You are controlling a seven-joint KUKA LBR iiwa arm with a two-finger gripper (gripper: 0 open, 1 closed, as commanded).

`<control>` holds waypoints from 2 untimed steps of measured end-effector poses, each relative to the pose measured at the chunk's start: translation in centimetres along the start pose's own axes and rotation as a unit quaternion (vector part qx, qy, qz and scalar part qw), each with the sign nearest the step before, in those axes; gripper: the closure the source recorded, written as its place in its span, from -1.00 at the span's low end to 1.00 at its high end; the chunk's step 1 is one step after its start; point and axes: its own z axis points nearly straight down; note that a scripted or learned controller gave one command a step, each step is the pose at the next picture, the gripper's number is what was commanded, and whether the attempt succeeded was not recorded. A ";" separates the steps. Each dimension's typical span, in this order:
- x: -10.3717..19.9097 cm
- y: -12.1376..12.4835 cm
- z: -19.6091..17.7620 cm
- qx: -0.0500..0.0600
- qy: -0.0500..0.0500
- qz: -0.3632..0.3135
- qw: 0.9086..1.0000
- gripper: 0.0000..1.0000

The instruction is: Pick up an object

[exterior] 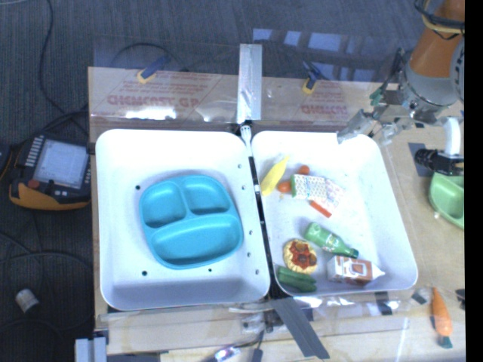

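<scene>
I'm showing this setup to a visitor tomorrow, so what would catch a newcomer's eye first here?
Most striking is the bright blue divided tray filling the left bin. Next comes the cluster of small toy foods in the right bin: a yellow corn cob near the divider, a green bottle and a little pizza lower down. The arm's orange band stands out at upper right, the gripper hovering over that bin's far corner.

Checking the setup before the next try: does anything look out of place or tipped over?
One thing: a carrot lies on the bench outside the right bin, near its lower right corner. Inside that bin the green bottle and small carton lie on their sides. No spill or damage shows.
</scene>
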 end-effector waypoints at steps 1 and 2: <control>0.0 0.0 -0.9 0.001 -0.001 -0.001 1.000 1.00; 2.3 -5.1 -3.0 0.001 -0.001 0.137 0.991 1.00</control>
